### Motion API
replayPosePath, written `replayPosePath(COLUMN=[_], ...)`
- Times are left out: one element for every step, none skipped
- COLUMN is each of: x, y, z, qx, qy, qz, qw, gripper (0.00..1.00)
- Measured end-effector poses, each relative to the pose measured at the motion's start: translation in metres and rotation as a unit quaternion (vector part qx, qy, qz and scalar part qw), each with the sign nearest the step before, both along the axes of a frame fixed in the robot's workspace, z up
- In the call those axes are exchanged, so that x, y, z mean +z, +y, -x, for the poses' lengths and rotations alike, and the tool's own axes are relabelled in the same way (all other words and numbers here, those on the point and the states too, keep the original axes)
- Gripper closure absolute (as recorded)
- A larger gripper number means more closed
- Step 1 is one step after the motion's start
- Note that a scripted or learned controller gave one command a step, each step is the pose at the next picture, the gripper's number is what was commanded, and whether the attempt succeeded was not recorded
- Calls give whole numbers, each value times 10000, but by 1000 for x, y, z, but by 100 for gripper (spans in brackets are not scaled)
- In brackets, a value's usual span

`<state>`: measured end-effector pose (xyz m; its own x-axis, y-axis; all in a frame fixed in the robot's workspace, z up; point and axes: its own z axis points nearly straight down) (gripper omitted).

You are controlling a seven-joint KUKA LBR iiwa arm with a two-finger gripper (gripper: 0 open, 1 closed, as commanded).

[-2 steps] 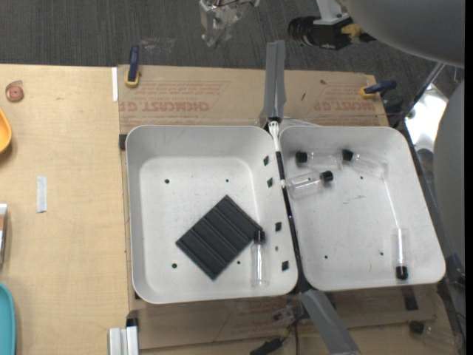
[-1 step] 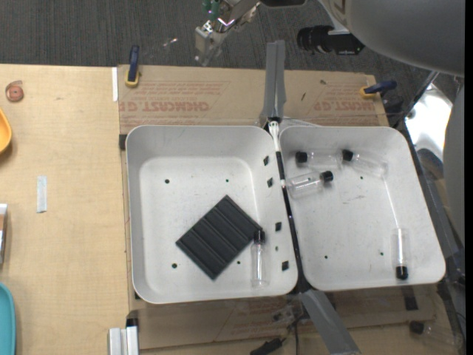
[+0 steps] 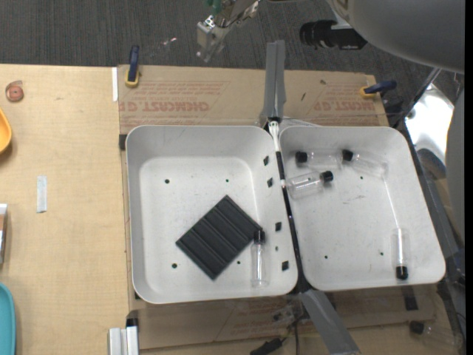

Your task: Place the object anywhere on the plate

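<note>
Placement looks not yet made: the gripper (image 3: pixel 210 32) hangs past the bench's far edge, above the dark floor and well clear of both bins, and nothing can be seen in it; whether its jaws are released or clenched I cannot tell from this blurred, distant look. The left bin (image 3: pixel 134 198) holds the plate (image 3: pixel 219 237), a black ribbed rectangle lying flat and turned diagonally, toward the bin's near right corner. Just beside the plate's right corner lies a clear vial (image 3: pixel 259 261) with a black cap, stretched along the bin's right wall, on the bin floor and not on the plate. The right bin (image 3: pixel 426 198) holds four more capped vials: three clustered near its far left corner (image 3: pixel 307 184) and one alone by its near right corner (image 3: pixel 400 251). I judge the step in hand to be the reach for a pick. The next move calls for bringing the gripper down over one vial, across its long axis, closing on it, and carrying it over the plate; the vial against the left bin's wall leaves little room on that side.
</note>
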<state>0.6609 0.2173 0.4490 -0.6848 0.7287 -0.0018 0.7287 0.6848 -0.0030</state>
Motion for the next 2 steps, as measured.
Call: replayPosePath(x=[-8,-8], y=[2,11], z=[8,15], qx=[1442,2505], qy=[0,1], qz=[-11,-14], qw=[9896,9681], gripper=[100,100])
